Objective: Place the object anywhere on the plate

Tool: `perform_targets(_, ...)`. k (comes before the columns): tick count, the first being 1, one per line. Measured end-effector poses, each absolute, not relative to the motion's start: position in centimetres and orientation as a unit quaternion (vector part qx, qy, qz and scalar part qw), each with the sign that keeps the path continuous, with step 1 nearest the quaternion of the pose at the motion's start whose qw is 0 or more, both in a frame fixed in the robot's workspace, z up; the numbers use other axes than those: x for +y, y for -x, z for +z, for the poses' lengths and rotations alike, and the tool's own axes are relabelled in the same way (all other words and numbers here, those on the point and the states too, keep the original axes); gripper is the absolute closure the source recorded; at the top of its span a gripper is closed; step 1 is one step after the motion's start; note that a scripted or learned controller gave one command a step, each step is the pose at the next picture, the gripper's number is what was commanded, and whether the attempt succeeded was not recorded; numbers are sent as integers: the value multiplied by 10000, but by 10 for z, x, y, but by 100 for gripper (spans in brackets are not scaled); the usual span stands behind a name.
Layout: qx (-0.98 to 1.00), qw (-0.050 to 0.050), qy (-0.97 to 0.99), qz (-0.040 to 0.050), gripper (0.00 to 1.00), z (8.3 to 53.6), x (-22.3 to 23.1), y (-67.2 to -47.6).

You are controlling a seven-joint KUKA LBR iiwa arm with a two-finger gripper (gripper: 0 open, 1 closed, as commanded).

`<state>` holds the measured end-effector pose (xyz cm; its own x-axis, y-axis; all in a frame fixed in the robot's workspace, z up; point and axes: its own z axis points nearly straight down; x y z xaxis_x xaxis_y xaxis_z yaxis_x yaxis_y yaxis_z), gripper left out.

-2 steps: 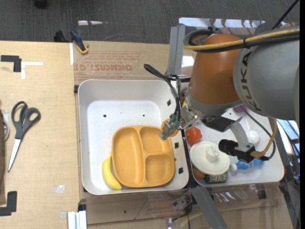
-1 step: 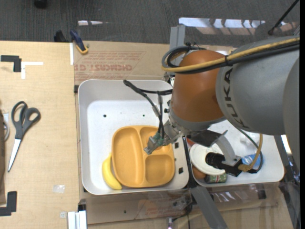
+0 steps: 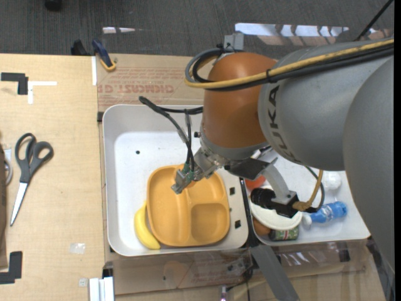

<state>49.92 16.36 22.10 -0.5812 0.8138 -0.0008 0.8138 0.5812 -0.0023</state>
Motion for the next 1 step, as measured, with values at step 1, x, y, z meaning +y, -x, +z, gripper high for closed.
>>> perform_targets(1, -8890, 1, 4580, 11, 0, 221, 163, -499)
